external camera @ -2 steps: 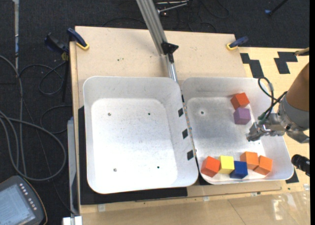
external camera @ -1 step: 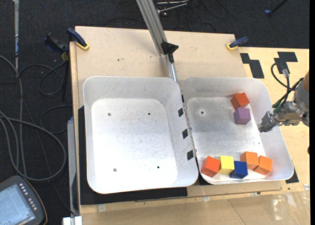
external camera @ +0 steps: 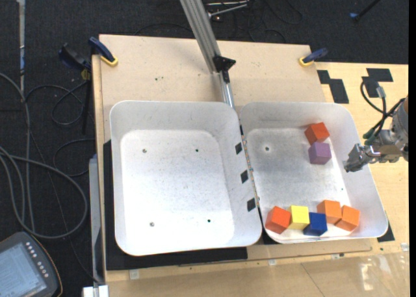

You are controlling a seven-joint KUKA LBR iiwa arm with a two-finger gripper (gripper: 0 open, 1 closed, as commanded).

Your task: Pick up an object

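Observation:
The right bin [external camera: 364,179] holds several small blocks. An orange block [external camera: 316,132] and a purple block [external camera: 319,153] lie near its upper right. Along its front wall sit an orange block [external camera: 279,219], a yellow block [external camera: 299,215], a blue block [external camera: 316,223] and two more orange blocks [external camera: 331,210] [external camera: 350,218]. My gripper [external camera: 354,161] hangs at the bin's right rim, to the right of the purple block and apart from it. Nothing shows between its fingers.
The left bin [external camera: 130,127] lies beside the right one, joined along a middle seam with black clips. A slanted metal pole [external camera: 198,19] crosses the bench's back. Clamps [external camera: 104,52] [external camera: 313,56] sit at the bench's back corners. Cables lie on the floor to the left.

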